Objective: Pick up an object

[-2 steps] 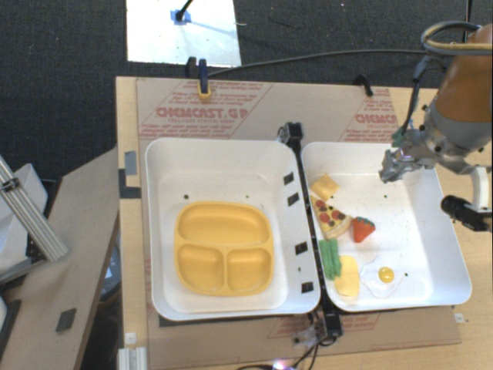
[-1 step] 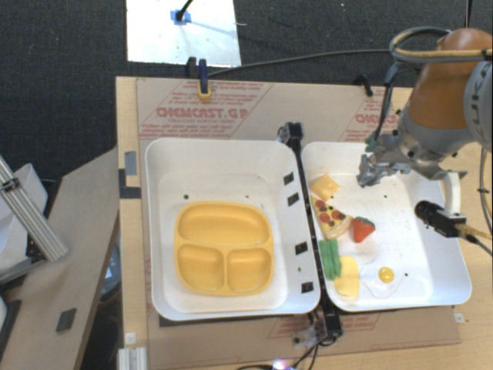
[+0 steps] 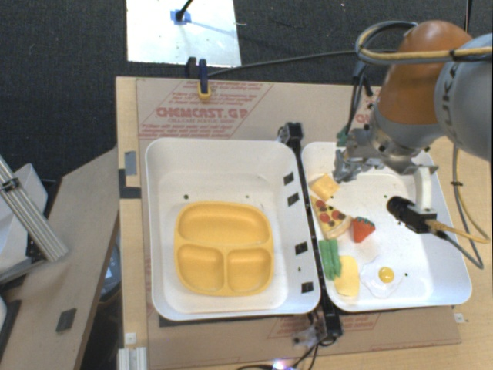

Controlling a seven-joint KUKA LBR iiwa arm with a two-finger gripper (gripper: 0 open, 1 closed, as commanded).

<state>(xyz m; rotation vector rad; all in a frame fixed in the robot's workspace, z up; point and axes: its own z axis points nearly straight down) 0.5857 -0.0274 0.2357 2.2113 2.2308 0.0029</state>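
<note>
Taking the far rim of each bin as twelve o'clock: nearest, in the right bin point(image 3: 451, 287), a fried egg point(image 3: 383, 276) lies at about six o'clock. A pale yellow piece point(image 3: 347, 276) is just beside it at seven. A green pod point(image 3: 330, 259) lies lengthwise along the left wall at eight, its near end touching the yellow piece.

Farther in, a strawberry point(image 3: 363, 228) sits just left of the bin's middle. A pizza slice point(image 3: 331, 218) is close on its nine o'clock side. Beyond these, at ten o'clock, a yellow cheese wedge point(image 3: 323, 185) rests by the left wall.

The left bin point(image 3: 162, 168) holds a yellow divided tray point(image 3: 225, 247), filling its middle and near half.

The gripper point(image 3: 347, 166) hangs over the right bin at about eleven o'clock, just beyond the cheese wedge and to its two o'clock. Whether it is spread or closed cannot be told, and nothing is seen held in it. All the toy foods lie on the bin floor. The arm's orange band point(image 3: 416, 75) rises behind it at one o'clock.

The desk point(image 3: 154, 114) carries red lettering past the bins.
</note>
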